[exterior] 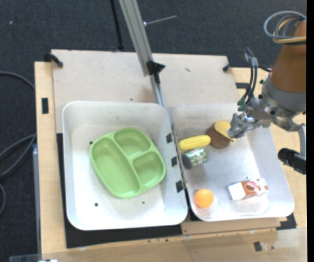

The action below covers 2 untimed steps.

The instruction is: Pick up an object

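In the right bin lie a yellow banana-shaped piece, a small green-labelled can, an orange ball, a white and red carton, and a brown and yellow round piece. My gripper hangs at the right side of that brown and yellow piece, very close to it. Nothing shows between its fingers.
The left bin holds a green divided plate. A metal pole slants up from the divider between the bins. The arm's grey and orange body stands over the right bin's far right corner.
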Each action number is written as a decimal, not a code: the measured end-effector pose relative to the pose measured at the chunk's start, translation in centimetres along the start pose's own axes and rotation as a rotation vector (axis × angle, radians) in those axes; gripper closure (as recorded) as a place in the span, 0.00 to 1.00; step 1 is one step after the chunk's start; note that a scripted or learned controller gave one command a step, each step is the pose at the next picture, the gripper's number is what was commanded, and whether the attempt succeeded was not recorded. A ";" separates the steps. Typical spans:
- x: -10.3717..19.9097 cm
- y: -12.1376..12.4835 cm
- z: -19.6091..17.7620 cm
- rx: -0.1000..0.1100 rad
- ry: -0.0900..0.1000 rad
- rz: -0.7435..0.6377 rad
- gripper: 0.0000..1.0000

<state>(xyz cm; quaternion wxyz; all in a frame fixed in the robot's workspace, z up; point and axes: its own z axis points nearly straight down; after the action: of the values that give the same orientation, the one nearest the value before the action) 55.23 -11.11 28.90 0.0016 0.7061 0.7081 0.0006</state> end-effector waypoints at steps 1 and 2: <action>4.9 1.3 1.8 0.004 0.002 -0.003 1.00; 10.2 1.9 1.7 0.002 0.002 -0.001 1.00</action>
<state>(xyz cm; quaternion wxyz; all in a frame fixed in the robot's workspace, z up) 57.08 -0.89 27.16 0.0004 0.7057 0.7085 0.0005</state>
